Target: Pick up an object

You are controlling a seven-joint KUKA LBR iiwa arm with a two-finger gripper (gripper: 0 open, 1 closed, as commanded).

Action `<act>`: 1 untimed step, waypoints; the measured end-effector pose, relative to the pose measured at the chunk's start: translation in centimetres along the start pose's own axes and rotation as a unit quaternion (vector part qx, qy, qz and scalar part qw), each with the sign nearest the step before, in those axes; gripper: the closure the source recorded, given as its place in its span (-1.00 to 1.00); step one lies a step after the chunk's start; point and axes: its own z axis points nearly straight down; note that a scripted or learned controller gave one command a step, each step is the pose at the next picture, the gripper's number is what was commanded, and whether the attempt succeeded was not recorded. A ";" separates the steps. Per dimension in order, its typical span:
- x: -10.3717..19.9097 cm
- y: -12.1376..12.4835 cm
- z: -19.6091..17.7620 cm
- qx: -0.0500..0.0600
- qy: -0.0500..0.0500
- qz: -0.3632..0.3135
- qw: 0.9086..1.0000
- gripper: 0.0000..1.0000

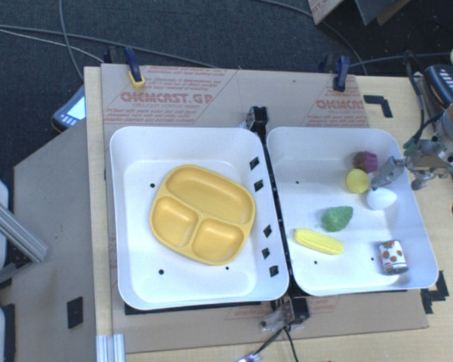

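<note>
My gripper (388,173) reaches in from the right edge and hangs over the upper right part of the right bin (309,153). Its tip is right beside a white egg-shaped object (381,198) and close to a yellow ball (356,181). A purple object (366,161) lies just behind the ball. Further forward in the same bin lie a green leafy piece (337,218), a yellow corn cob (318,241) and a small red-and-white can (392,256). Nothing is visibly held.
The left bin (128,202) holds a yellow divided plate (202,214). A black divider with clips (266,202) runs between the bins. Blue clamps (134,66) (340,72) hold the cardboard at the back. Cables cross the dark floor behind.
</note>
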 end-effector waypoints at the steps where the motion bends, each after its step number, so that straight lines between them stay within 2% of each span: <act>1: 0.0 0.3 -0.7 -0.007 -0.002 -0.002 1.000 -1.00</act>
